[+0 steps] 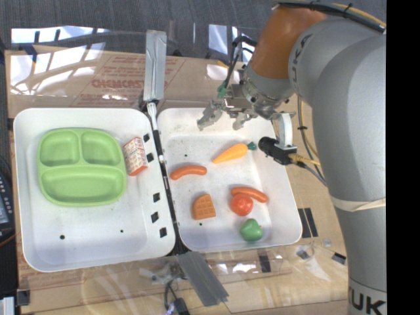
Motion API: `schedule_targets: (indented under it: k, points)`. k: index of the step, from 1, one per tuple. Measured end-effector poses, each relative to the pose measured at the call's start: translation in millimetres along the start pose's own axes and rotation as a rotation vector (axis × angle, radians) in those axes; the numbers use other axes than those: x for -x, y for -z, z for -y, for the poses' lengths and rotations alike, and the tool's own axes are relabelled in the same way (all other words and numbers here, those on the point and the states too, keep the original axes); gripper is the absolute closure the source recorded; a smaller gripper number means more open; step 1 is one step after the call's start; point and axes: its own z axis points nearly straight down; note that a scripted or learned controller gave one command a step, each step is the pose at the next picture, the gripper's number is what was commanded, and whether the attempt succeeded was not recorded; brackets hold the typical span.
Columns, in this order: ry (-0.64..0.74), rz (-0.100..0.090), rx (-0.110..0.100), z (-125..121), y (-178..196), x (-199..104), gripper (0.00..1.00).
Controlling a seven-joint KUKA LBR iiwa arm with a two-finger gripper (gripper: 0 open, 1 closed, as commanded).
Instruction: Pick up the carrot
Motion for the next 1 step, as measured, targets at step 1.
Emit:
schedule_targets:
  k: [1]
  points:
    - [-0.153, 0.0, 0.0, 29.5, -31.3, 46.2, 0.0]
